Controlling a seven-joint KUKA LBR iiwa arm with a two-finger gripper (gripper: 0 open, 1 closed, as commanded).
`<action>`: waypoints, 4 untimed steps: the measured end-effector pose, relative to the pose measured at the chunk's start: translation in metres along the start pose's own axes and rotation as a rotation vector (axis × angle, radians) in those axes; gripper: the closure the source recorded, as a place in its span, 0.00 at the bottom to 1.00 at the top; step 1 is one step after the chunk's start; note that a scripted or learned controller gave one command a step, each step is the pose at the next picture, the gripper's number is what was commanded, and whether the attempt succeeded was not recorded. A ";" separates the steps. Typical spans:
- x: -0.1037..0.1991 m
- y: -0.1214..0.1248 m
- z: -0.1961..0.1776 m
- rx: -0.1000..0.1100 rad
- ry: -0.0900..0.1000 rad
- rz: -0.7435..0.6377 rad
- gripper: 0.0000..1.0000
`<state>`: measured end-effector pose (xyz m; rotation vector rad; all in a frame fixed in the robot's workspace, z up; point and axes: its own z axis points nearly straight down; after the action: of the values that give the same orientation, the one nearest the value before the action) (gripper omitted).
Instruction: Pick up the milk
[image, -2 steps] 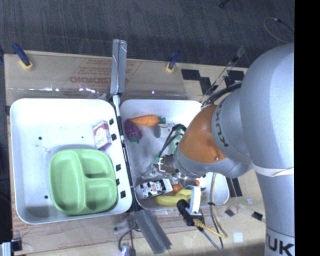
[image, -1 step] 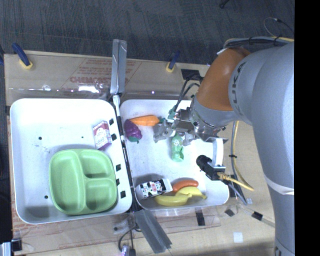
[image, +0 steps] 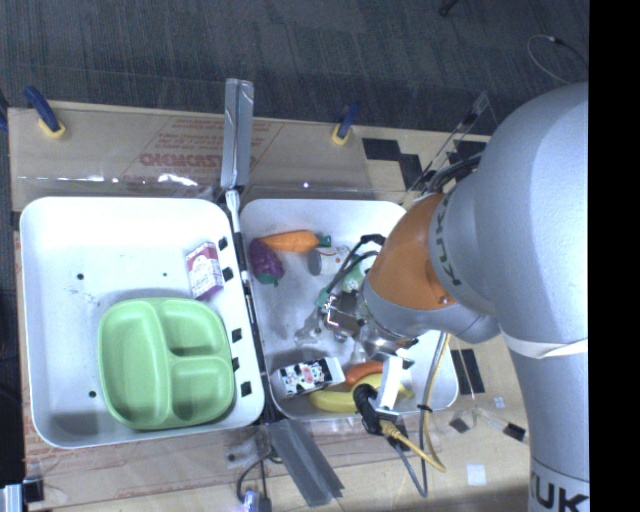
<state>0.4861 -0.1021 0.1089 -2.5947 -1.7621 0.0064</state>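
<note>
Lying flat at lower centre, the small white, black-patched cardboard carton (image: 306, 375), probably the milk, is looking light and crushable, inviting a hold across its short sides. The grey gripper (image: 341, 313) is hovering nearby, and I cannot tell its state.

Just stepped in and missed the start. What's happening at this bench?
A grey arm with an orange band is reaching down into the right bin, where a carrot, a purple vegetable, a banana and a small milk carton lie. The left bin holds a green divided plate and a small red box. Nothing looks lifted yet.
</note>
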 end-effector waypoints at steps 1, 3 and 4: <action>-0.043 0.050 -0.182 -0.006 0.000 -0.380 0.00; 0.006 0.000 -0.041 0.000 -0.001 -0.041 0.00; -0.008 -0.008 0.013 -0.001 0.001 -0.043 0.00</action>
<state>0.4756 -0.1065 0.0960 -2.5572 -1.8173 0.0040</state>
